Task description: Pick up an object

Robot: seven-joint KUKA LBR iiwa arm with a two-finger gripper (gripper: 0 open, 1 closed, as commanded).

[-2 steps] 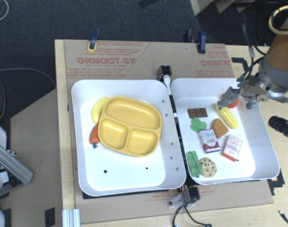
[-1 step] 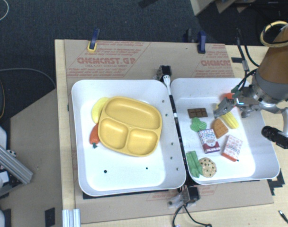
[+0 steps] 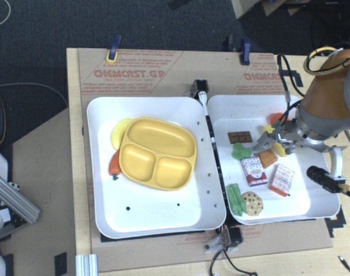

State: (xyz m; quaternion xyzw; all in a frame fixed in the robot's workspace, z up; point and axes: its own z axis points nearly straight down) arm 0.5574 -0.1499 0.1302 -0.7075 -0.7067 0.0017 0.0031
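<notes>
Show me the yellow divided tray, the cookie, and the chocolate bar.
yellow divided tray (image 3: 158, 152): camera view, its middle ridge.
cookie (image 3: 251, 202): camera view, its centre.
chocolate bar (image 3: 240, 137): camera view, its centre.

**Bench setup and surroundings**

Dark blue-grey carpet (image 3: 77, 16) all around. The bench top (image 3: 163, 73) is a brown board printed with red lettering, held by a yellow clamp (image 3: 112, 52) and a blue clamp (image 3: 244, 50) at its far edge.

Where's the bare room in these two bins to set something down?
Left bin: free along the near edge, below the yellow divided plate, and a strip past the plate's far rim. Right bin: bare at its far-left corner, beyond the chocolate bar. Its middle is crowded, with the gripper over the packets.
</notes>
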